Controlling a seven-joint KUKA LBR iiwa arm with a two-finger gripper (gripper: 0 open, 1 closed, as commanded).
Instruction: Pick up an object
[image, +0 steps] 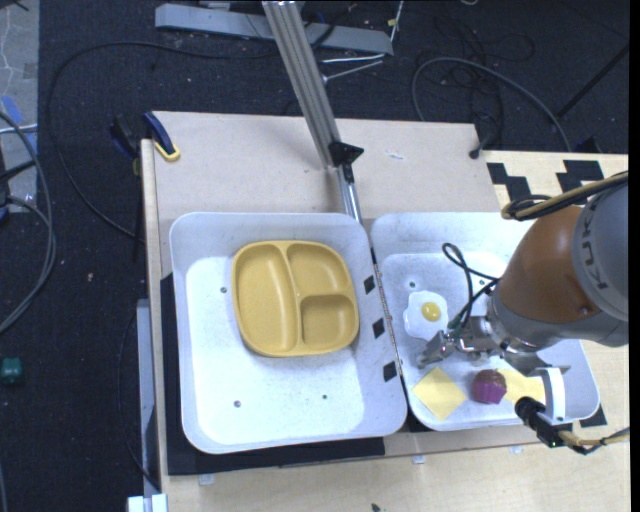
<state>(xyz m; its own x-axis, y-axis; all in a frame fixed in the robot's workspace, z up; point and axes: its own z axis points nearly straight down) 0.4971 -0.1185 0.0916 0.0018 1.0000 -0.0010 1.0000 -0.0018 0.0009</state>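
Right, your gripper (437, 350) hovers low in the right bin (585, 395), between fried egg (425, 311) and cheese slice (440, 393); I cannot tell its opening or any hold.

Left white bin (200, 330): yellow three-compartment plastic tray (296, 297) toward 12 o'clock. Right white bin (400, 240): fried-egg toy (425, 312) at centre-left; yellow cheese-like square (440, 392) at 6 o'clock; purple round toy (488, 386) beside it at 3 o'clock.
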